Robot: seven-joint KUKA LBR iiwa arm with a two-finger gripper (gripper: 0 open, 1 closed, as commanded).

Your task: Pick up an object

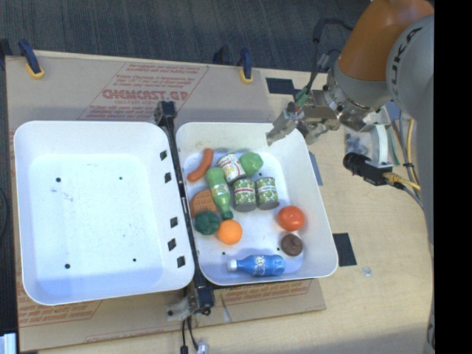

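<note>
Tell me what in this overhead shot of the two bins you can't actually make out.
- Gripper, camera view: too small and blurred to tell open from shut.
- Tin labels, camera view: too small to read.
- Brown waffle-like item, camera view: partly covered by the green bottle and a dark green piece.
- Arm, camera view: cut off by the top edge.
</note>
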